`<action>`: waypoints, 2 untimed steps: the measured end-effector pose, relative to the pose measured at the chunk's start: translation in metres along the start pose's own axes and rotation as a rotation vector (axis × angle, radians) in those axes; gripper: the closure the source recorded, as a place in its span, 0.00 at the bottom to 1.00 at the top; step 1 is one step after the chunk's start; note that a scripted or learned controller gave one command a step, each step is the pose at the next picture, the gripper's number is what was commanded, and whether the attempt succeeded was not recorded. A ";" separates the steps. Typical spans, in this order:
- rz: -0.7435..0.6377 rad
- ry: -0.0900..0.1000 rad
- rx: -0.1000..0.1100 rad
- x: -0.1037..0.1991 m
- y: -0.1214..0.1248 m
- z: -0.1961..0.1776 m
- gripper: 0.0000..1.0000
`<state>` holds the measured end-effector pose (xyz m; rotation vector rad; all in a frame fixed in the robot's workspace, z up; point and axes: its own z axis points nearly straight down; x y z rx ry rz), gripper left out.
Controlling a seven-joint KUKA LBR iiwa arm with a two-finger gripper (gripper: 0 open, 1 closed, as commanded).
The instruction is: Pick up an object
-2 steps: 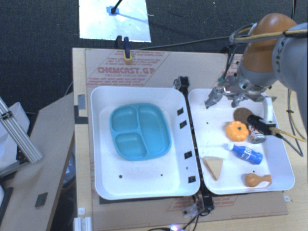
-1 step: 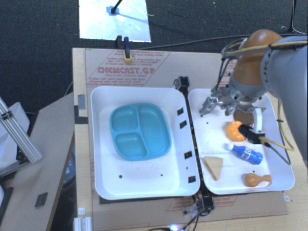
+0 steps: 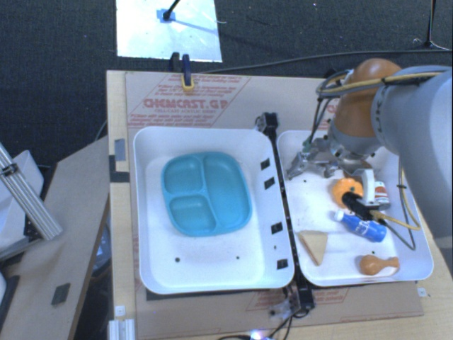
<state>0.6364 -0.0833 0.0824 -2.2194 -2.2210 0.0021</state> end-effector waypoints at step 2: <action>0.002 -0.001 -0.009 -0.007 -0.001 -0.075 1.00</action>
